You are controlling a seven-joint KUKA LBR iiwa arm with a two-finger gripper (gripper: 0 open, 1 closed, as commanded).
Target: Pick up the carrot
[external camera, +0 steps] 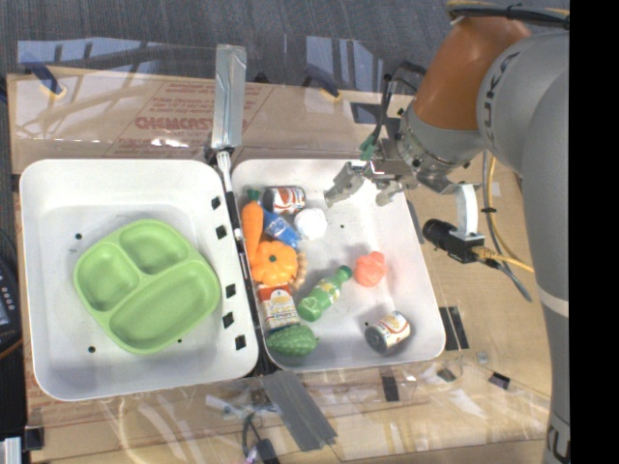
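While pincer (366, 186) hovers open, carrot (252, 228) lies left, apart

Two bins sit side by side on the counter (484, 375). The left bin (58, 356) holds a three-part plate (147, 284) near its middle. The right bin (416, 288) holds a row of things along its left wall: a carrot (252, 228) at the back, a pumpkin (274, 263) just in front of it, then a small can (279, 308), and a leafy vegetable (292, 340) at the near edge. A soda can (285, 199) lies behind, beside the carrot's top, with a ball (310, 223) to its right. A bottle (324, 295) lies tilted mid-bin, a peach-like fruit (369, 269) to its right, another can (389, 331) nearer. The hand (365, 188) hangs over the bin's back part
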